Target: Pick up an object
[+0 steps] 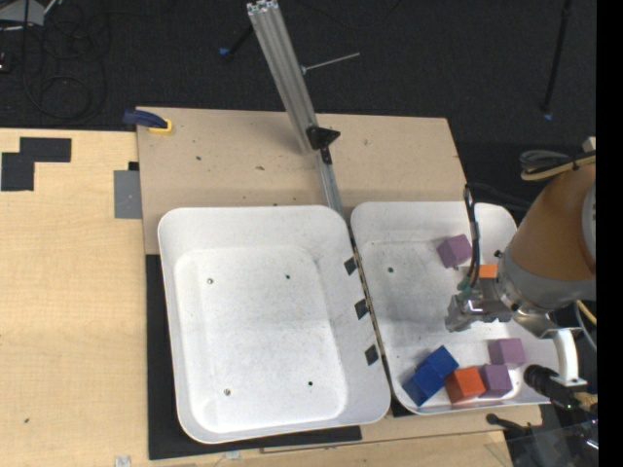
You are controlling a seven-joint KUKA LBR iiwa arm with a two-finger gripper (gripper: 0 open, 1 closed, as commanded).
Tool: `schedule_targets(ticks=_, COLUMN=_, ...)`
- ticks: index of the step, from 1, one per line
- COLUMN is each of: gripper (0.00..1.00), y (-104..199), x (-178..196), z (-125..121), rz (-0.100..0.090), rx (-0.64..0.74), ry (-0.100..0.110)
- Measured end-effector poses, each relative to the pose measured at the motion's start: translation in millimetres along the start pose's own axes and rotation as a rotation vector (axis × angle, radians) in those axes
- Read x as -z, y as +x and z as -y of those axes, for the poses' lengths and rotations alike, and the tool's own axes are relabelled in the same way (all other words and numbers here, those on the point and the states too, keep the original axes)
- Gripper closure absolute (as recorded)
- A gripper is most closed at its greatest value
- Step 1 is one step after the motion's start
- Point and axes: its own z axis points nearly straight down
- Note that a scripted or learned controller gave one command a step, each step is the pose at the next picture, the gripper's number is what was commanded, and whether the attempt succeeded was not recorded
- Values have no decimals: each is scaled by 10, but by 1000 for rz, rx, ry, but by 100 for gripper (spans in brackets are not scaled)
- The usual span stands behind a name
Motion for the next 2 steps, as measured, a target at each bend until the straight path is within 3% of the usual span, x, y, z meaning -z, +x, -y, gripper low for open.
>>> schedule_targets(ticks=2, gripper=100, y=-94, x=1117, z=-179, rz=1, rx=4, ry=-2)
